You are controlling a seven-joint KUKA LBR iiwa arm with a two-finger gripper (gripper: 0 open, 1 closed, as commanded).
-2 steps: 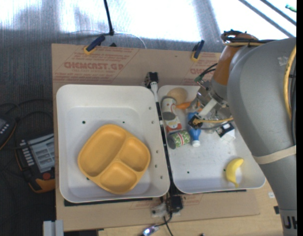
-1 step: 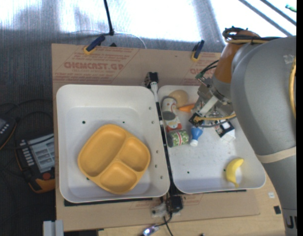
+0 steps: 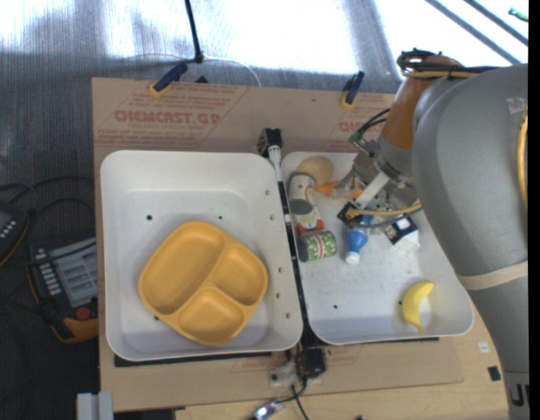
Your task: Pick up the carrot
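The gripper (image 3: 372, 192) hangs low over the right bin's (image 3: 445, 322) far side beside the carrot (image 3: 336, 185); finger state cannot be told.

The two shallow white plastic bins (image 3: 121, 191) look smooth with a dull sheen. The yellow three-part plate (image 3: 204, 280) is smooth, matt plastic. Under the bins lies a flat brown cardboard sheet (image 3: 164, 116), matt and printed in red. The big grey arm casing (image 3: 475, 173) looks smooth, faintly glossy. The small yellow banana (image 3: 417, 304) looks like smooth plastic
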